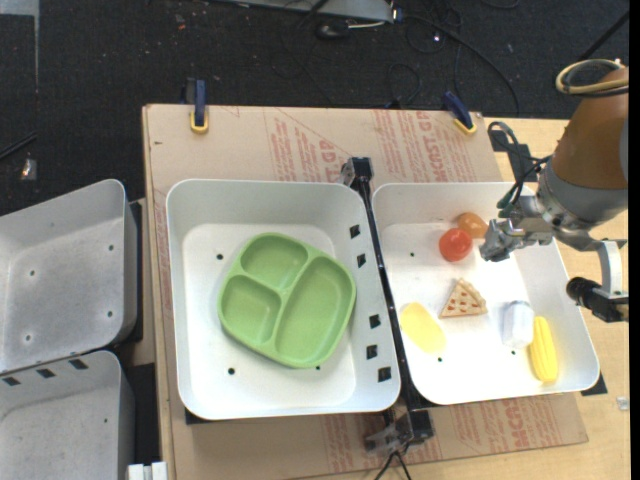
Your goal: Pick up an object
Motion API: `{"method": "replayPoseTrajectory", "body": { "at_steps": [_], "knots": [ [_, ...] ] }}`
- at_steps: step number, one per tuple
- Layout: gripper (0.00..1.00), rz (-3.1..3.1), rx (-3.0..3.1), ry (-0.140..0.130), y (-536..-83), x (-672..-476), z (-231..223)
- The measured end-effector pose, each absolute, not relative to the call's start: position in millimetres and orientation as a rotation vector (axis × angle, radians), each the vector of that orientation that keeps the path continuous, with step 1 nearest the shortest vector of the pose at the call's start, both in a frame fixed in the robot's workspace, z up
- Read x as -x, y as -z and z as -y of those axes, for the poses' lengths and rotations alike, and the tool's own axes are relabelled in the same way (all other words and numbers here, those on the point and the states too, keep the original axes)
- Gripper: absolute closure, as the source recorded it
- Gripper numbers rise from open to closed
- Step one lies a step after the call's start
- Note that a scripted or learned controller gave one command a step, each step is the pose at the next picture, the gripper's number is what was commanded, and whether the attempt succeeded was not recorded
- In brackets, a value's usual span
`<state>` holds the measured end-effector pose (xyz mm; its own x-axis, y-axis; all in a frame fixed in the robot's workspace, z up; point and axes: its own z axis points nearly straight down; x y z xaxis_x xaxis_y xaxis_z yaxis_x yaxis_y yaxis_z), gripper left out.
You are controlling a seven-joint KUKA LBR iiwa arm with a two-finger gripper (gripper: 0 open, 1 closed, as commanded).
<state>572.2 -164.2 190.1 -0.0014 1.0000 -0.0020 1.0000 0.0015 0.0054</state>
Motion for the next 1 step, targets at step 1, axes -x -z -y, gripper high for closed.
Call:
{"method": "replayPoseTrajectory", "body": {
  "at_steps": [1],
  "knots": [
    [1.00, -2.220, -2.214, -0.005, -237.7, -573.7, 164.4]
  ]
}}
